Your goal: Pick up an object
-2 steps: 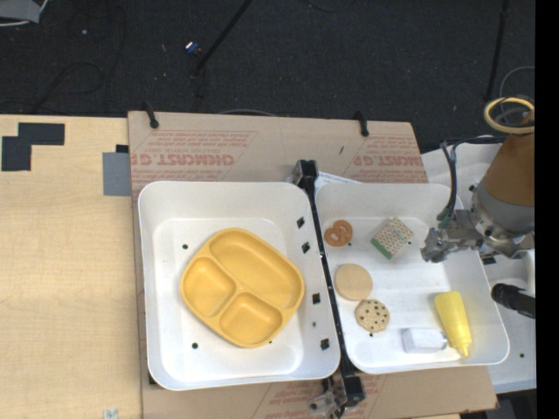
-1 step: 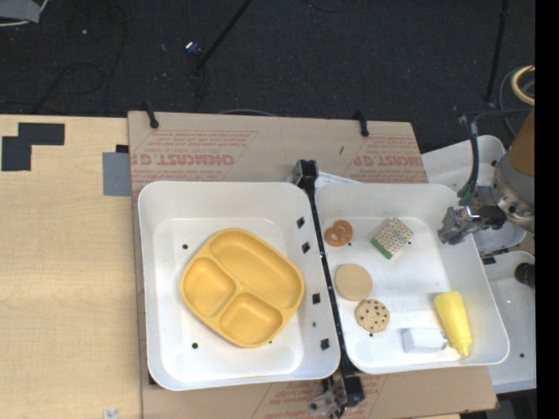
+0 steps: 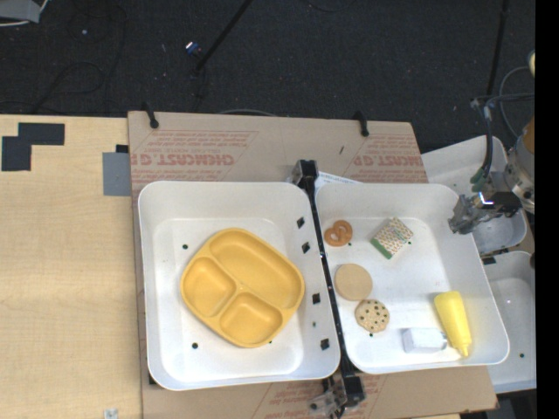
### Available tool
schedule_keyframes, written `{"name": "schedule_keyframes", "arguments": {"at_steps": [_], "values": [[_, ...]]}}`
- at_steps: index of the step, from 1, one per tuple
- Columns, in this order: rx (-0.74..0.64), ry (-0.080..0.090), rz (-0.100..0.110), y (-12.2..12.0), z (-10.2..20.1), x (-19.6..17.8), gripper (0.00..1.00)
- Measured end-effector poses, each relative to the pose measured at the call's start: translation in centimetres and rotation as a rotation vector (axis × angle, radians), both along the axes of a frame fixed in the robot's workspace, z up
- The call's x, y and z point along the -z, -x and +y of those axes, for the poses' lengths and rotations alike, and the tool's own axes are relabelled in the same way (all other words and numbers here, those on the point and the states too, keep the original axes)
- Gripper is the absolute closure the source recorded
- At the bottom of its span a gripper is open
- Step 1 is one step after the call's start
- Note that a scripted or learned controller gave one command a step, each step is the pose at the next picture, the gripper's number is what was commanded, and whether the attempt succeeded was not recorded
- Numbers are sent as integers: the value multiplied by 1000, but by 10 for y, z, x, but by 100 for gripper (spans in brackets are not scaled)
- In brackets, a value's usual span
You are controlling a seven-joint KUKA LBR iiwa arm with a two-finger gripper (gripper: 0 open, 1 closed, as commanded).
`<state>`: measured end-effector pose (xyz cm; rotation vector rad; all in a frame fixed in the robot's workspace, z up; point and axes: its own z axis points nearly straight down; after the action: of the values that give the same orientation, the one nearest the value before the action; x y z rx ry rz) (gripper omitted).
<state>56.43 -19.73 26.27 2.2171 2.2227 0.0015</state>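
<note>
The right bin [image 3: 410, 201] holds several small items: a brown pretzel [image 3: 338, 232], a green and white patterned packet [image 3: 392, 236], a flat tan disc [image 3: 354, 281], a chocolate-chip cookie [image 3: 372, 315], a yellow bottle-shaped piece [image 3: 453, 321] and a small white block [image 3: 422, 340]. My gripper [image 3: 470, 211] hangs over the right bin's far right rim, apart from all of them. The packet is the nearest item, well to its left. I see nothing held in the gripper.
A yellow divided plate [image 3: 243, 286] lies in the left bin [image 3: 162, 234]. A black divider [image 3: 319, 260] runs between the two bins. Cardboard [image 3: 262, 147] lies under both. White equipment [image 3: 511, 234] stands just right of the right bin.
</note>
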Motion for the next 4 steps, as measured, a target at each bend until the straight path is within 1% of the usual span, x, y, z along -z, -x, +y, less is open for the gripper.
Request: {"name": "schedule_keyframes", "arguments": {"at_steps": [1, 2, 3, 4], "values": [[-3, -3, 6, -2, 61, 8, 100], [-3, -4, 6, 5, 119, 5, 100], [-2, -3, 7, 3, 165, 18, 100], [-2, -3, 8, 14, 221, 33, 100]]}}
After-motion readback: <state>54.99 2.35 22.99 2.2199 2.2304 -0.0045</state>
